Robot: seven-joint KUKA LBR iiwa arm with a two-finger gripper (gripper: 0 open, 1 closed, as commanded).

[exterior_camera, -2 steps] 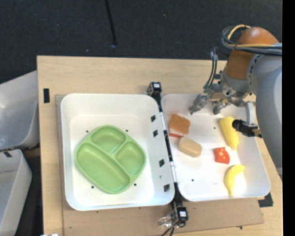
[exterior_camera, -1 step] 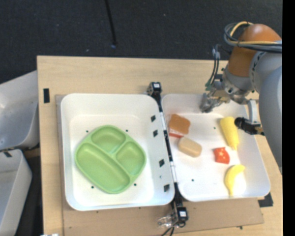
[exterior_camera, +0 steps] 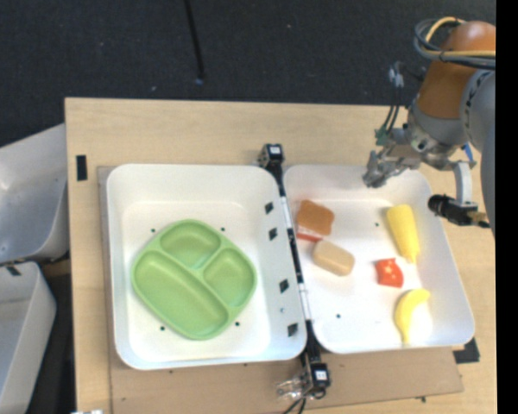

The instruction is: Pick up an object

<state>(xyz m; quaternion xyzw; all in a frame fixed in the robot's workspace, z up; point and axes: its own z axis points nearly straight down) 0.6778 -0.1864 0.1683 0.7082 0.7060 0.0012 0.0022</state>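
over the right bin's far edge hangs the hand, touching nothing.

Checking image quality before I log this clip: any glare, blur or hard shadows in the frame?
Camera view: even, soft lighting; the two shallow white plastic bins look bright but keep their detail; faint shadows under the green divided plastic plate and the yellow toy banana; the whole picture is slightly soft, and the arm's hand is blurred against the bin rim.

Right bin: orange block touching tan block; yellow corn upright; small red piece; banana near front.
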